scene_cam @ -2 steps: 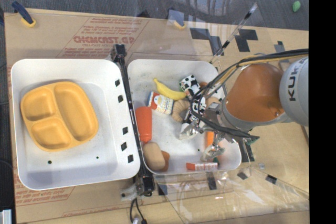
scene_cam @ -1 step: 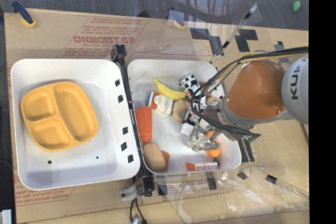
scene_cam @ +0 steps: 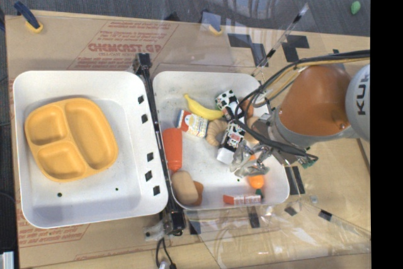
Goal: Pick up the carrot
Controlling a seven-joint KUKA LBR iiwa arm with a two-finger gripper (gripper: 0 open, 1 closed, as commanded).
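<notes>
The carrot [scene_cam: 172, 148] is a stubby orange stick lying lengthwise along the left wall of the right bin [scene_cam: 200, 82]. My gripper [scene_cam: 250, 160] hangs low over the right part of that bin, well to the right of the carrot and apart from it. It sits just above a small orange fruit [scene_cam: 255, 182]. The orange band of the arm [scene_cam: 315, 101] hides the bin's right wall.
The right bin also holds a banana [scene_cam: 203, 107], a red and white carton [scene_cam: 194, 125], two black and white spotted items [scene_cam: 233, 135], a brown potato [scene_cam: 184, 186] and a red tube [scene_cam: 242, 199]. The left bin [scene_cam: 38, 205] holds a yellow divided plate [scene_cam: 69, 137].
</notes>
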